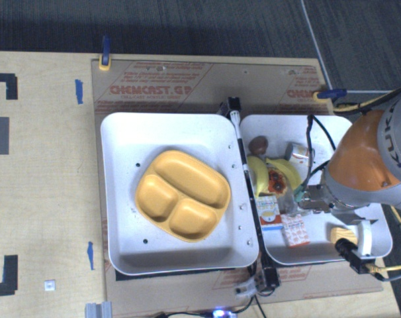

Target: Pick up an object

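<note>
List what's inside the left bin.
The left bin holds one yellow three-compartment tray, tilted in the middle. Its compartments look bare. Whatever lies beneath the tray is covered.

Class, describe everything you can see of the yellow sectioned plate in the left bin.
The yellow plate looks like smooth, slightly glossy plastic, rounded in outline, with three shallow compartments: one long one along its upper edge and two smaller below. It lies flat, open side up, turned at a slant, near the middle of the left bin, resting on its floor. Nothing else touches it.
</note>
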Available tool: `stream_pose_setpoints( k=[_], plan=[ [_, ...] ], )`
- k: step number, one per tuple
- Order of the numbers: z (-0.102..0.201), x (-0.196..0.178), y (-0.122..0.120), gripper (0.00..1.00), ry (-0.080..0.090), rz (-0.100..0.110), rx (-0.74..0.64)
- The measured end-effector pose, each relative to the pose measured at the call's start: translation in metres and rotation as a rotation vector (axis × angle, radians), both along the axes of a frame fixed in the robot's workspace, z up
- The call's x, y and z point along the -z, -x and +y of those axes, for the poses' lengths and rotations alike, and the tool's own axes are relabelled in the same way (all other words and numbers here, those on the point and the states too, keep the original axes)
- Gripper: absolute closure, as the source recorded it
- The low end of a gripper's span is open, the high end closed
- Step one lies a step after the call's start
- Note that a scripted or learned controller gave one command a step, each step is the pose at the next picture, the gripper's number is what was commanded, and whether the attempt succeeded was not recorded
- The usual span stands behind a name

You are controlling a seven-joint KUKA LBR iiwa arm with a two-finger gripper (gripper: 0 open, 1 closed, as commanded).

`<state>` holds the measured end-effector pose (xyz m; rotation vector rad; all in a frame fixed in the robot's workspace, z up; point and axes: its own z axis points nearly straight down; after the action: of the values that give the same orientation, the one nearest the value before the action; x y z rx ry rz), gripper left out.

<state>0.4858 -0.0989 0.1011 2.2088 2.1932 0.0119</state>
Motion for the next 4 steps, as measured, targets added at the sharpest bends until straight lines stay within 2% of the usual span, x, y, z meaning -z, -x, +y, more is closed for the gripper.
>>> stream_pose_setpoints(
  k=[1,2,3,4],
  plan=[
    [0.005,0.000,0.000,0.00,-0.009,0.003,-0.005],
    [0.004,0.012,0.001,0.00,-0.016,0.011,-0.008],
    [0.003,0.001,0.000,1.00,-0.012,0.008,-0.008],
    [-0.004,0.000,0.001,0.00,-0.001,0.004,-0.001]
  ],
)
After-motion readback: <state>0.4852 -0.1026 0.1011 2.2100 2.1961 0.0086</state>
